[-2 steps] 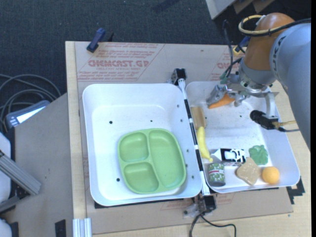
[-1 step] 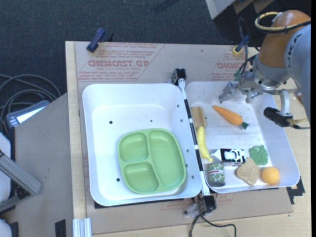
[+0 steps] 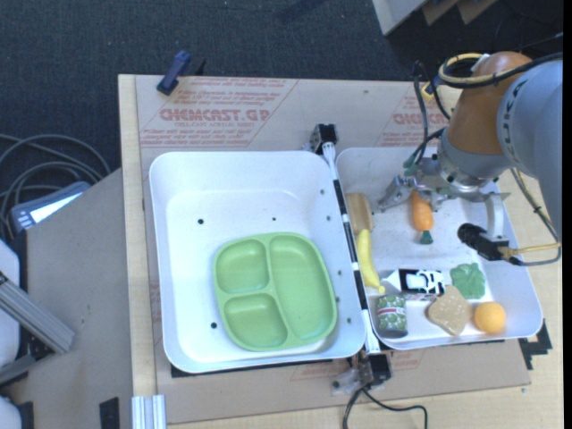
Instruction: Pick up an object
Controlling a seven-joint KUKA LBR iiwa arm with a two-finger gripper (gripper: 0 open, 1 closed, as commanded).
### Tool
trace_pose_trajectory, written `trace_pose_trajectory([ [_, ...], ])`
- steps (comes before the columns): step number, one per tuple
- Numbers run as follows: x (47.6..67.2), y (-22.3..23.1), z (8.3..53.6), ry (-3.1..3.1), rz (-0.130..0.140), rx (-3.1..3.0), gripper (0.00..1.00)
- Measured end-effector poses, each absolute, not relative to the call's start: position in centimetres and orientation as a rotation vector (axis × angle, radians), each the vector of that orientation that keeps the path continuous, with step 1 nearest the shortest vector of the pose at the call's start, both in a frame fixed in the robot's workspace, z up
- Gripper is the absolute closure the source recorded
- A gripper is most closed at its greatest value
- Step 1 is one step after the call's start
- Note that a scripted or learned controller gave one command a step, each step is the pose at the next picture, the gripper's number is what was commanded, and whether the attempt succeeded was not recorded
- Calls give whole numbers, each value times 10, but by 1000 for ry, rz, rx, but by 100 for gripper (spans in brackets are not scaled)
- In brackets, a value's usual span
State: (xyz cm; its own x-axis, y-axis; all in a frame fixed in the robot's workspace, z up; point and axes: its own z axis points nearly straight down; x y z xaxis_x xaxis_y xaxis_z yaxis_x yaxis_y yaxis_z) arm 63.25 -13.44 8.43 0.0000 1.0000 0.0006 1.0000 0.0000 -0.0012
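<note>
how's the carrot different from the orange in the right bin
The long tapered orange toy carrot with a green tip is slender, while the round orange toy fruit is a ball. The carrot lies in the upper middle of the shallow white right bin, just under the end effector; the orange sits at the bin's lower right corner beside a tan bread-like piece. Both are orange.

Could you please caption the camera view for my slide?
Arm over the right bin, carrot beneath its wrist; green tray in the left bin.
</note>
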Motion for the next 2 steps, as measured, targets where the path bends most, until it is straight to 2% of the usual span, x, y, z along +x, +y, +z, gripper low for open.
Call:
trace_pose_trajectory([
  [1,633,-135,95,-2221,-2,-2223,100],
  [2,577,-65,185,-2222,-1,-2220,100],
])
